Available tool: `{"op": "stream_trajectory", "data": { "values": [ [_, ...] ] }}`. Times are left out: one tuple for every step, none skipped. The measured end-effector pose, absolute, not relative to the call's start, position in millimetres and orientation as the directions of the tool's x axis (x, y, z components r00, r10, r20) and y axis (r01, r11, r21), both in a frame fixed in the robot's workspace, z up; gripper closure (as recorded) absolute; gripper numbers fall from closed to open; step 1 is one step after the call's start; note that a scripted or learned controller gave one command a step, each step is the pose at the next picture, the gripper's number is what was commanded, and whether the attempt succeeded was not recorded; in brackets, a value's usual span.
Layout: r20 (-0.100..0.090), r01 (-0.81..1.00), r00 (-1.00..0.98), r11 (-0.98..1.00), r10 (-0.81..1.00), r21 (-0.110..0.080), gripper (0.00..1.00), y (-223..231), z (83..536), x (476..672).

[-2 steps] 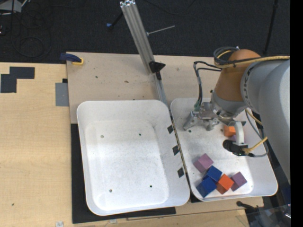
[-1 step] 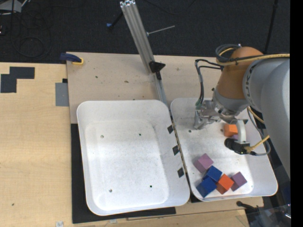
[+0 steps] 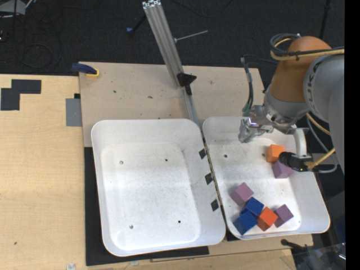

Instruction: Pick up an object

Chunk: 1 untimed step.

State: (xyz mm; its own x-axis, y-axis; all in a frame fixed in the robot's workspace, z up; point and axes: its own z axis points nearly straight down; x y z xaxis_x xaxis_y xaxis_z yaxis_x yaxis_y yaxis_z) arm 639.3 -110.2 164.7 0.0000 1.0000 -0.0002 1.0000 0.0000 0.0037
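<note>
Camera view: my claw (image 3: 248,133) hovers over the right bin (image 3: 315,215), grip state unclear; next, descend toward the orange block (image 3: 275,152).

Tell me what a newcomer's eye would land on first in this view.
The grey arm with its orange band reaches in from the right, its gripper hanging over the far part of the right bin. Next come the coloured blocks in that bin: a cluster of purple, blue and orange ones near its front edge, and an orange block beside a purple one near its right side. The left bin is a broad white contrast.
</note>
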Motion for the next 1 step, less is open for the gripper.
{"op": "stream_trajectory", "data": {
  "values": [
    [-0.001,1.000,0.000,0.000,1.000,0.004,1.00,-107.3,226.1,634.9]
  ]
}}
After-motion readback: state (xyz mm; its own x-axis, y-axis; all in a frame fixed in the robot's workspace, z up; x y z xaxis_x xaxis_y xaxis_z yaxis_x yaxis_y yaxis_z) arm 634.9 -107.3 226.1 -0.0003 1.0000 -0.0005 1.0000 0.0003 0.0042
